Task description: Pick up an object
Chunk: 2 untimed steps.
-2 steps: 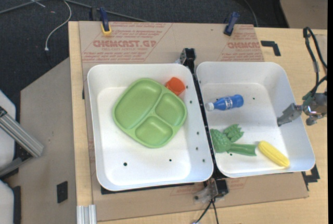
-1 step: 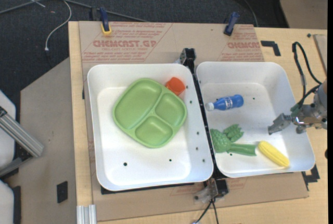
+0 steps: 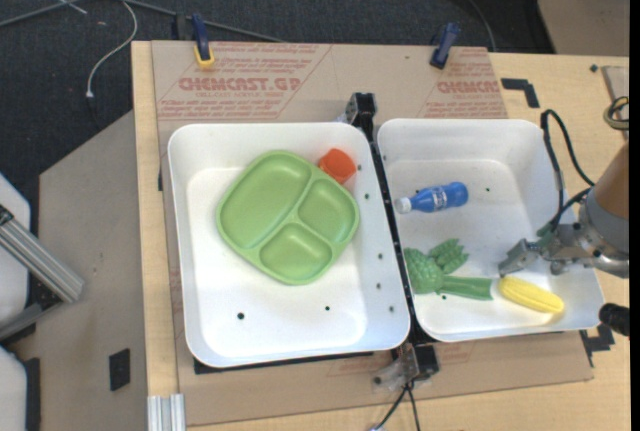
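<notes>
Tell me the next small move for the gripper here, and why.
Probably a short descent onto the yellow toy corn. The gripper sits low in the right bin, just above and slightly left of the corn, with nothing between its fingers. The corn lies apart from the green toy and the blue bottle, so it looks the nearest, least crowded target.

Glossy white plastic bins hold a smooth, matt green plastic tray.
</notes>
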Tool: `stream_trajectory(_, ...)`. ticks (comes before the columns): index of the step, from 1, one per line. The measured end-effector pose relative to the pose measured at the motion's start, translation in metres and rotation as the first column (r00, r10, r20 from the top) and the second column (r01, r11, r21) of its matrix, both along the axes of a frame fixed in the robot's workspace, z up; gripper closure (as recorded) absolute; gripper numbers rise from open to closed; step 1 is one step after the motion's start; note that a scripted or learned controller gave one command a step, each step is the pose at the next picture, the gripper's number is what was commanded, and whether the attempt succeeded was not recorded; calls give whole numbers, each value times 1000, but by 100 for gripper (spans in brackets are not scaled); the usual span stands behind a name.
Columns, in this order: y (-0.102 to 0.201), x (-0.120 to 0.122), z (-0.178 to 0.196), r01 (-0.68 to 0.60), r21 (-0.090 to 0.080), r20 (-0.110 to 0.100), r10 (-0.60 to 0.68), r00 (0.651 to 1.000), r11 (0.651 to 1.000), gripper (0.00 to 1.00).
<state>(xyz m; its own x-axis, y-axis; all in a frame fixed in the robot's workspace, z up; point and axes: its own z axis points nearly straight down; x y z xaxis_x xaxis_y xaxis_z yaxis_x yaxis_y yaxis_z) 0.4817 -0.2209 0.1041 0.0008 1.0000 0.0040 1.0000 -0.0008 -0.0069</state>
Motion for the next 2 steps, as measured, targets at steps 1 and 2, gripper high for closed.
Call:
stream_trajectory(1,1,0,-21,-1,-1,3,1,1000,1000,0)
stream_trajectory(2,0,1,-8,0,-2,7,0,1000,1000,100)
